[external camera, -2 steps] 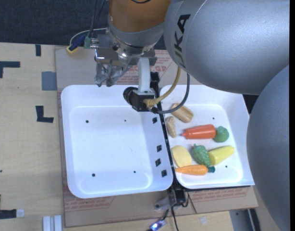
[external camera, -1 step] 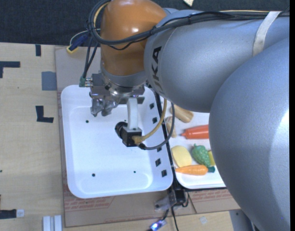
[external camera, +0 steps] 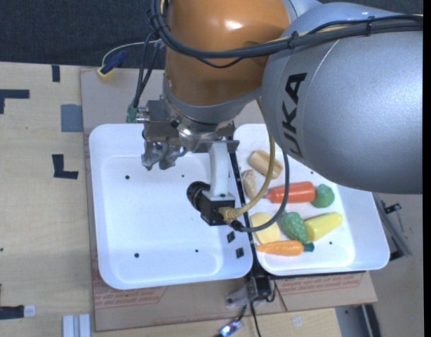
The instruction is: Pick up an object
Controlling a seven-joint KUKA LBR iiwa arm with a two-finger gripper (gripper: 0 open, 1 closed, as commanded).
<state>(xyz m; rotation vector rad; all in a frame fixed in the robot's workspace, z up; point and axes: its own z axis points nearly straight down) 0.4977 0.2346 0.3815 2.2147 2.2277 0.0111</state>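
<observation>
While the claw (external camera: 159, 156) hangs over the left bin (external camera: 110, 209), near its twelve o'clock rim, nothing shows between its fingers, and whether they are spread or pressed together I cannot tell from this slant. Judging by that, the pick is not yet made: every candidate lies in the right bin (external camera: 366, 248), at about three o'clock from the claw and well apart from it. Among them are an orange carrot (external camera: 293, 192), a green piece (external camera: 323, 196) touching its right end, a yellow piece (external camera: 323, 225), a bumpy green piece (external camera: 294, 227), a smaller carrot (external camera: 280, 248) and a tan piece (external camera: 262, 162). What is left is the whole grasp: cross over, descend, close, lift. Both bins sit on brown cardboard (external camera: 117, 93) on a pale counter (external camera: 33, 188) with dark marks; dark carpet (external camera: 61, 12) lies beyond at twelve o'clock.
</observation>
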